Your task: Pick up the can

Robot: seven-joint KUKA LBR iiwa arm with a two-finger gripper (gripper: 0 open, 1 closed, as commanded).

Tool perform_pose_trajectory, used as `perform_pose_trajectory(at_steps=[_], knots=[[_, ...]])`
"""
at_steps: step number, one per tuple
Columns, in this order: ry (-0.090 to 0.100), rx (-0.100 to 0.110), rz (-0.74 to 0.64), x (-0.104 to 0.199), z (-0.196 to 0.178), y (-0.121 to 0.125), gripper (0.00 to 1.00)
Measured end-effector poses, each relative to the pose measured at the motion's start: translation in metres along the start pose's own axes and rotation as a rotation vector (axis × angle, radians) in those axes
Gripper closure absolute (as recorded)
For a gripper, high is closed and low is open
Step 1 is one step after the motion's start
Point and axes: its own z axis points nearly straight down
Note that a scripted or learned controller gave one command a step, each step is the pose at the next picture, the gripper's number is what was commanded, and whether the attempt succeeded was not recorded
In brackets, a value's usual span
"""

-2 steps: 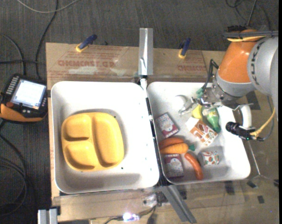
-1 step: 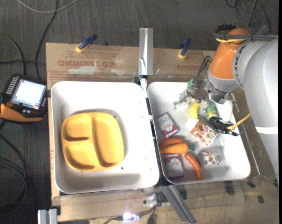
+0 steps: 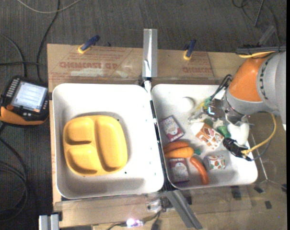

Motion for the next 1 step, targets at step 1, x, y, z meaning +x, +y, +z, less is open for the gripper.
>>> perform_pose_trajectory(at_steps=[1], knots=[[-0.027,0.022,-0.244,0.0152,0.0026,-0.0174,0.00]])
